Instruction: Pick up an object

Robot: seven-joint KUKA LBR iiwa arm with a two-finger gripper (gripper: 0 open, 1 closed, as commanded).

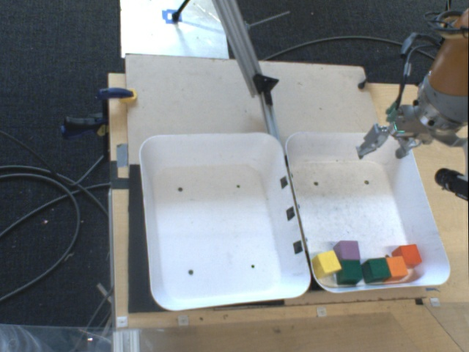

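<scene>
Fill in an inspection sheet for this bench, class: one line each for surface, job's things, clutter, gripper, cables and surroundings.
Surface: wooden bench bearing a left bin and a right bin, side by side.
Job's things: small blocks bunched at the right bin's near edge: yellow block, purple block, two green blocks, orange block, red block.
Clutter: nothing seen in the bins besides the blocks.
Gripper: gripper over the right bin's far right corner, fingers apart, nothing between them.
Cables: black cables looping on the floor left of the bench.
Surroundings: dark carpet; blue clamp on the bench's left edge; slanted metal pole.
</scene>
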